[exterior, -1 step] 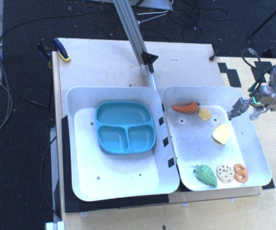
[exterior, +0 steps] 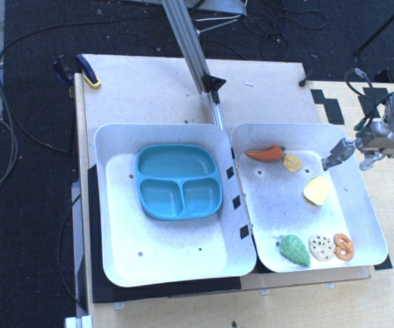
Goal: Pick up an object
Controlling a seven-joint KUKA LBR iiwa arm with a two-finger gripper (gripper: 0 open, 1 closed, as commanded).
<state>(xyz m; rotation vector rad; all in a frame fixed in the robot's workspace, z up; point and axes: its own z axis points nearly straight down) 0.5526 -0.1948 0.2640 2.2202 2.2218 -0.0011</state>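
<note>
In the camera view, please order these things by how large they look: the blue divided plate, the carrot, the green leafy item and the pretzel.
Largest to smallest, as they look:
1. blue divided plate, by far
2. carrot and green leafy item: about alike, so I do not rank them
3. pretzel

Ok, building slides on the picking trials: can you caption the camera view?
Tool at the right bin's edge, above a carrot, lemon wedge, cookie and pretzel; blue tray left.

Blue 3-compartment tray [exterior: 179, 181] in left bin [exterior: 115, 251]; metal pole [exterior: 186, 36] behind, cables on floor.
</note>
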